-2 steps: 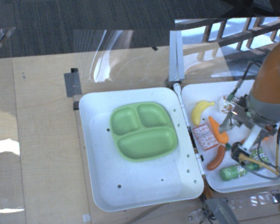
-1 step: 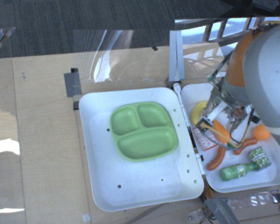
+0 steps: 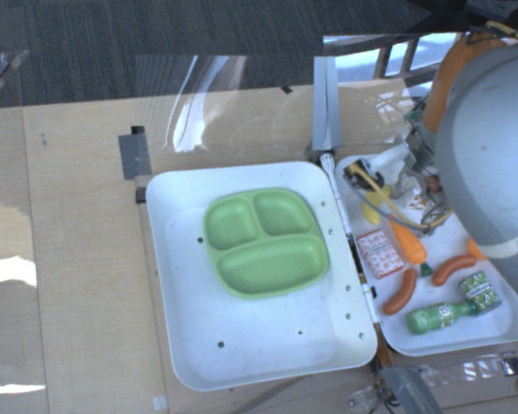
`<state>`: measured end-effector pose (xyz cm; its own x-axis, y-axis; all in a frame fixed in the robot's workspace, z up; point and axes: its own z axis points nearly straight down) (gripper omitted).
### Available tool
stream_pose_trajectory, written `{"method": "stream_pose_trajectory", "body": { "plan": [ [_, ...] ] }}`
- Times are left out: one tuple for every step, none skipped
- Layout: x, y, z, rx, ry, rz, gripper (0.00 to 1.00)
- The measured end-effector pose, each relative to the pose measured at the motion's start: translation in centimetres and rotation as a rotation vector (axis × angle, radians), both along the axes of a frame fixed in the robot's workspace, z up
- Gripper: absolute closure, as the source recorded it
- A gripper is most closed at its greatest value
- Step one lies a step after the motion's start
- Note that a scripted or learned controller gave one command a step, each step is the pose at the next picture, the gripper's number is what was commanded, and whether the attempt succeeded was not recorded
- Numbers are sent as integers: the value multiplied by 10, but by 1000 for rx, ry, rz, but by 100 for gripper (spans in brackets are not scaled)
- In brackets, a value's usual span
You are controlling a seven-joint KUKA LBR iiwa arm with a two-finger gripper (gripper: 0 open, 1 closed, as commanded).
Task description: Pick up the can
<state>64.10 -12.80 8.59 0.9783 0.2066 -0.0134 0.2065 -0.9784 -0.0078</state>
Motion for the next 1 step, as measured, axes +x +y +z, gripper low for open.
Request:
{"method": "stream_pose_trajectory", "body": {
  "plan": [
    [4,1,12,-8,-15,13,100]
  ]
}}
